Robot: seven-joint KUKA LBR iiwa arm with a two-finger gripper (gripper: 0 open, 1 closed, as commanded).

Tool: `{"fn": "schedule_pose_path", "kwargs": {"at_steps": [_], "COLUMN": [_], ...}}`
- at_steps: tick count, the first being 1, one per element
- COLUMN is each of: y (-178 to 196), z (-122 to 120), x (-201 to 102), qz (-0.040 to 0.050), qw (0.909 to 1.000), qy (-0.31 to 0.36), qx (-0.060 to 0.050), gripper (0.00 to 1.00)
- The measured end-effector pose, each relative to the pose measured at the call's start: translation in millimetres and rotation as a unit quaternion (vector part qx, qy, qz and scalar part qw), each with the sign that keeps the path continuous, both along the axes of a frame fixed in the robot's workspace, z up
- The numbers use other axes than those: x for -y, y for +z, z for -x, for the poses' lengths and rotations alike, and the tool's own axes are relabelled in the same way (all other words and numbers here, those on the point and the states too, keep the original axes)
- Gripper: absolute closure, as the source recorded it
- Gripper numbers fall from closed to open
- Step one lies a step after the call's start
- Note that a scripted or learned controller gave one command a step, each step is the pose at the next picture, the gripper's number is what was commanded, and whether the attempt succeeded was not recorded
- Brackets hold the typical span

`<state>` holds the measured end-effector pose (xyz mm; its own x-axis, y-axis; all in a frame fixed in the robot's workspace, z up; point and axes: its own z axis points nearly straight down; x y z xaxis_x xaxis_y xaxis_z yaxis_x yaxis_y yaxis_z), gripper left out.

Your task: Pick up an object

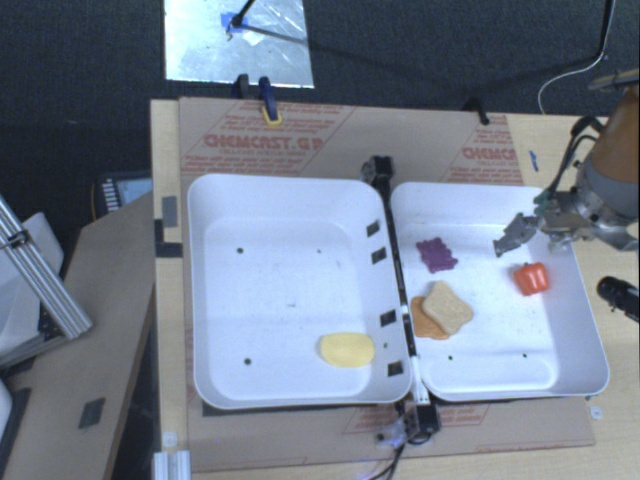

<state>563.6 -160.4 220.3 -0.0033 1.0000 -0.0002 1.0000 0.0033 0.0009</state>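
Note:
In the right bin (570, 368) lie a purple toy (436, 254), a tan slice of toast (447, 308) on top of an orange piece (427, 326), and a red-orange block (532, 278). A yellow lemon-like piece (346, 349) rests in the left bin (270, 208) near its front right corner. My gripper (514, 236) hangs over the right bin's far right part, just up and left of the red-orange block, with nothing seen between its fingers.
The arm (610, 183) reaches in from the right edge over the bin's rim. A black divider strip (392, 268) runs between the bins. A silver sheet (238, 28) lies behind the bench. Aluminium rails (35, 278) stand at the left.

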Motion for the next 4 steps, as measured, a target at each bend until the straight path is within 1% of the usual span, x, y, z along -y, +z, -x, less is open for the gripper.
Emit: {"fn": "schedule_pose_path", "kwargs": {"at_steps": [1,2,3,4], "y": [10.9,132.8,103.4,279.7], "z": [-0.9,9.1,77.9,76.1], "x": [0.1,-121.9,-146.0,-199.9], "qz": [0.0003,-0.0019,-0.0009,-0.0019], "qw": [1.0,0.9999,1.0,0.9999], "qy": [0.001,0.007,0.002,0.003], "qx": [0.002,0.007,-0.002,0.011], "gripper": [1.0,1.0,1.0,1.0]}}
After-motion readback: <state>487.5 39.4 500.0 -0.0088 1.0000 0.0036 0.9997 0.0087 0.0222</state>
